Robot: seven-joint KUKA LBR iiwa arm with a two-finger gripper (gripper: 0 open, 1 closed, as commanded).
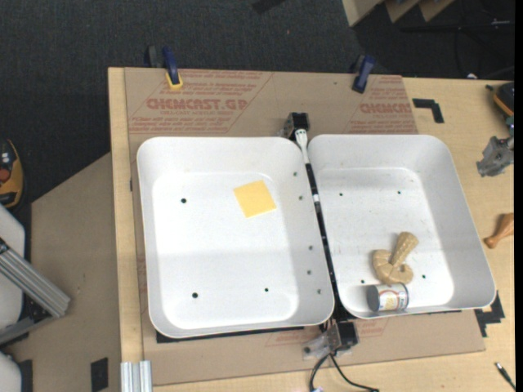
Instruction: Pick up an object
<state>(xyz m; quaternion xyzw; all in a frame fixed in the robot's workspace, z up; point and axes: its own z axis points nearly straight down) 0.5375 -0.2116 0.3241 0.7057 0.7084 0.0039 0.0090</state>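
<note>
Brown desk (245, 96) with red print, clamped at the far edge by two blue clamps (172, 64). Bearing two white bins side by side: left bin (155, 243), right bin (466, 219), rims touching.

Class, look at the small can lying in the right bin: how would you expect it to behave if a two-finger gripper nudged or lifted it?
The small can lies on its side, so a nudge would probably set it rolling. It rests near the right bin front wall, which may stop it quickly. Its rigid-looking round body could slip from the fingers unless gripped squarely.
</note>
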